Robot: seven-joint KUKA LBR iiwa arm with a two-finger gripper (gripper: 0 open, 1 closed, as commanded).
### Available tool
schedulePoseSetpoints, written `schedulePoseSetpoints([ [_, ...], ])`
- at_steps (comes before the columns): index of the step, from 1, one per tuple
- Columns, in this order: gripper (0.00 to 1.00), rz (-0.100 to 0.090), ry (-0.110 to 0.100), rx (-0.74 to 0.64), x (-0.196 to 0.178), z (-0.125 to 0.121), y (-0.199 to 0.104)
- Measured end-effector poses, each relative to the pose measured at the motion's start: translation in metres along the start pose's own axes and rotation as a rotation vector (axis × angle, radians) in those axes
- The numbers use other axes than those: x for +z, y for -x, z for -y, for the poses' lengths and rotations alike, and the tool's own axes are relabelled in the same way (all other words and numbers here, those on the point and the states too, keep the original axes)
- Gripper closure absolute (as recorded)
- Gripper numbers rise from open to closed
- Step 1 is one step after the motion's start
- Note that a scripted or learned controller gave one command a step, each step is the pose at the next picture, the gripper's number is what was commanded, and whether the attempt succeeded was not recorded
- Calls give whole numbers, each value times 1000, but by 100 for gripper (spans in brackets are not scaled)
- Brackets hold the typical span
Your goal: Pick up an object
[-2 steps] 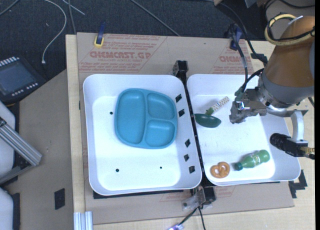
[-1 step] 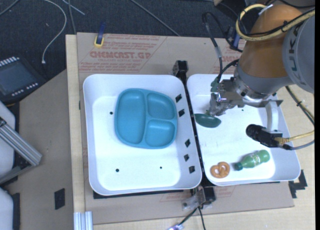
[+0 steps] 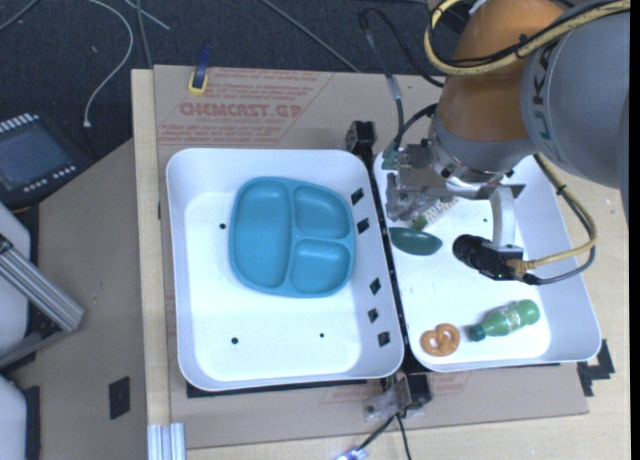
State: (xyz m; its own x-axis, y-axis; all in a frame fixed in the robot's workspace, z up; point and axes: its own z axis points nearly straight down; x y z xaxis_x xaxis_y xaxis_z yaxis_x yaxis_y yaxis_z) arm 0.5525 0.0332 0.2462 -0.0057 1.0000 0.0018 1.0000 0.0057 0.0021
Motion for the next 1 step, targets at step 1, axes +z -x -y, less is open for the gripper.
schedulePoseSetpoints([
  [1,100,-1,0,0,-4,-19,-47],
])
